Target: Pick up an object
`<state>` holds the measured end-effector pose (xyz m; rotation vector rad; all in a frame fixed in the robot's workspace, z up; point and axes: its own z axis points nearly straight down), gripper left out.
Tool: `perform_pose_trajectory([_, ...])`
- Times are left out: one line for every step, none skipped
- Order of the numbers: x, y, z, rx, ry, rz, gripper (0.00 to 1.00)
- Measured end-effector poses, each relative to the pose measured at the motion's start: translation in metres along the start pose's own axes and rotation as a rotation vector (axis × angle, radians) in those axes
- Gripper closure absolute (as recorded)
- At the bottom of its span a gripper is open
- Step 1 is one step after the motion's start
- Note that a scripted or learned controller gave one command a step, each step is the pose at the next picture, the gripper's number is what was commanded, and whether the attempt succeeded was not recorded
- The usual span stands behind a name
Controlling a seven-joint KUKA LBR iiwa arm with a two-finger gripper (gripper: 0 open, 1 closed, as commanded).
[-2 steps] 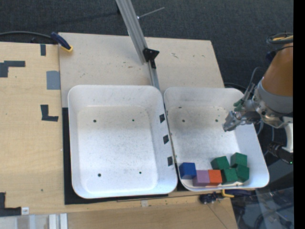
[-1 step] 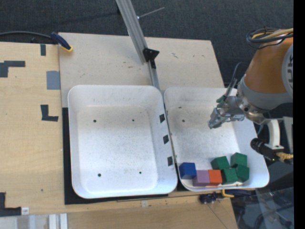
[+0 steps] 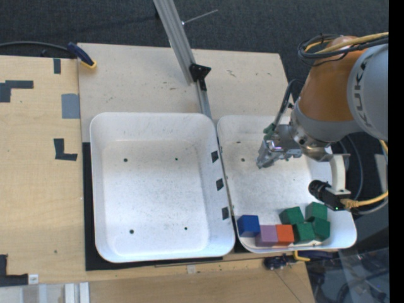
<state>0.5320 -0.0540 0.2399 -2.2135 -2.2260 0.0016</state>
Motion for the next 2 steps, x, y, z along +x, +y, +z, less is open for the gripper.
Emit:
perform_pose_trajectory([0.056,0.014,0.012,0.000,0.000,-0.001,1.00])
perform_pose_trajectory([0.112,0.018,0.009,-0.001,0.001,-0.003,1.00])
